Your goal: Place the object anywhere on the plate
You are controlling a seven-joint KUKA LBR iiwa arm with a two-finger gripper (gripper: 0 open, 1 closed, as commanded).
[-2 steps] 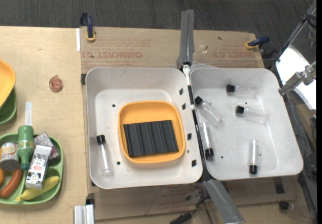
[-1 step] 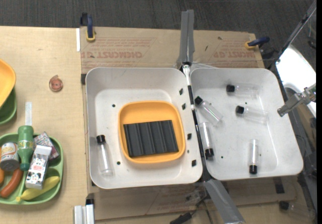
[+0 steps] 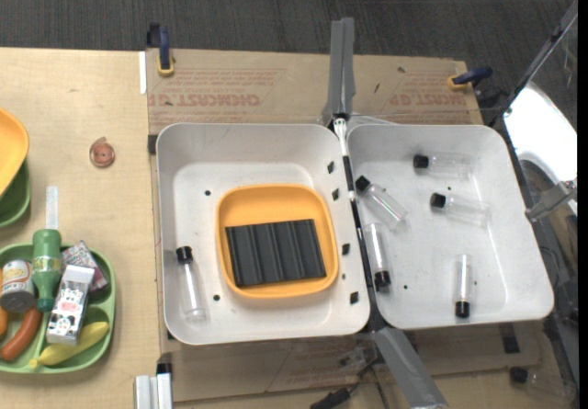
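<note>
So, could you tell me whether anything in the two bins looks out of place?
One clear vial lies in the left bin beside the orange plate, apart from the five vials scattered in the right bin. Nothing looks spilled or broken.

just one camera, fixed up high, looking down at a slant on both bins (image 3: 175, 214) side by side
</note>
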